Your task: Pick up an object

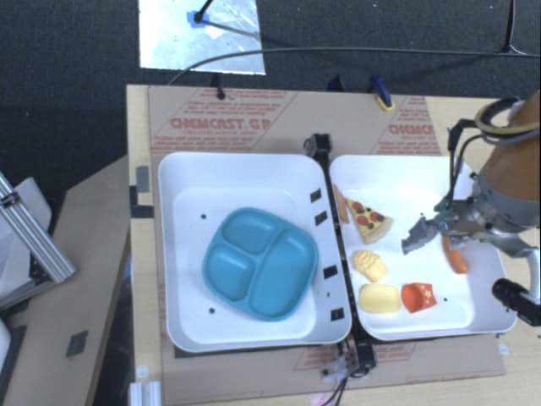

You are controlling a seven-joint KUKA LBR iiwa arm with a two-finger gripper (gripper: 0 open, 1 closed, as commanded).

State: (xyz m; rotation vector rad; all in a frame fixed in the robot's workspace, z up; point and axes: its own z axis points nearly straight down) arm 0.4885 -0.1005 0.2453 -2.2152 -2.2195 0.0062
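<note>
Two white bins (pixel 254 163) sit on a cardboard-covered bench (pixel 220 121); the tool's (pixel 414 239) state is unclear.

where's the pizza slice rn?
The toy pizza slice lies in the right white bin, near the divider at its upper left, just above the yellow ridged toy and left of the gripper.

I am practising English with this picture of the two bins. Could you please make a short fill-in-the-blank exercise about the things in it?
1. The blue plate lies in the ____ bin of the view.
2. The pizza slice is in the right bin, close to the ____ between the two bins.
3. The plate has ____ compartments.
4. The gripper hangs over the ____ bin.

Missing words: left; divider; three; right
</note>
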